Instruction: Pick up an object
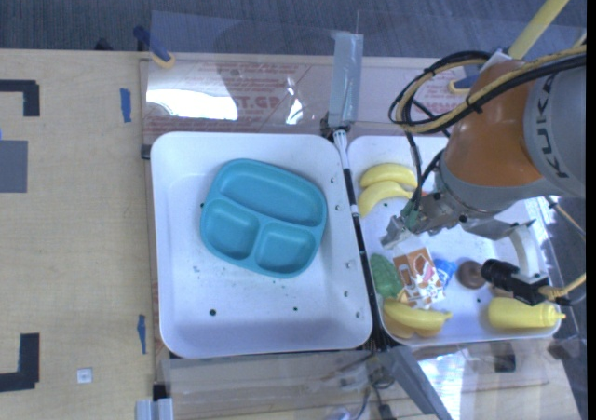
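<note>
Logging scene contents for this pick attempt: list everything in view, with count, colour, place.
bins: 2, white, side by side on the bench
divided plate: 1, blue, three compartments, middle of the left bin
bananas, upper: 2, yellow, top left of the right bin
banana, lower: 1, yellow, bottom of the right bin
yellow item: 1, yellow, bottom right corner of the right bin
green item: 1, green, left side of the right bin
printed packet: 1, orange and white, beside the green item
brown disc: 1, brown, right of the packet
arm: 1, grey with orange band, over the right bin
hand: 1, low over the right bin, just below the upper bananas
</note>
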Tool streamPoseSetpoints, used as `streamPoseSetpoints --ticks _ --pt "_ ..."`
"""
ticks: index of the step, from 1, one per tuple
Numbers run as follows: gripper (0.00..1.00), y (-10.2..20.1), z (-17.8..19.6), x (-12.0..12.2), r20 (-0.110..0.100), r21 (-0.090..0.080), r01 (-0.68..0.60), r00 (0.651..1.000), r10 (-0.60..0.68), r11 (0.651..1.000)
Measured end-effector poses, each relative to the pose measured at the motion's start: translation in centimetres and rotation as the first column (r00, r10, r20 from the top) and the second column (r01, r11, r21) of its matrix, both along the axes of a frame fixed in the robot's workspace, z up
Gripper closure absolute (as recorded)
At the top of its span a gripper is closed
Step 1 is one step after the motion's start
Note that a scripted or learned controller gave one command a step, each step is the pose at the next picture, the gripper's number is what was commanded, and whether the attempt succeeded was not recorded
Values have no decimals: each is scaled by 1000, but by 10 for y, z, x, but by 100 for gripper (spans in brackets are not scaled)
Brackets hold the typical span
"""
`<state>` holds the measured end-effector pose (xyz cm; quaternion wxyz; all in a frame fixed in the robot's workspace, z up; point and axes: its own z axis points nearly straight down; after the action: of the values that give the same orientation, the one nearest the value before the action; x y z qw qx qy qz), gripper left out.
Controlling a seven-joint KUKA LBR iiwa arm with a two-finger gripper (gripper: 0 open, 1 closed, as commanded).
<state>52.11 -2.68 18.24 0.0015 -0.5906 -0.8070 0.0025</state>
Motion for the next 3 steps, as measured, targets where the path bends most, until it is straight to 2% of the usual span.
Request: streamPoseSetpoints --ticks 1,2,3 --pt "100 -28 2 -40 3 2 -97 995 97 995" --pt "100 4 32 33 7 3 225 974 -225 974" --pt "100 -42 0 -43 1 0 196 981 -196 981"
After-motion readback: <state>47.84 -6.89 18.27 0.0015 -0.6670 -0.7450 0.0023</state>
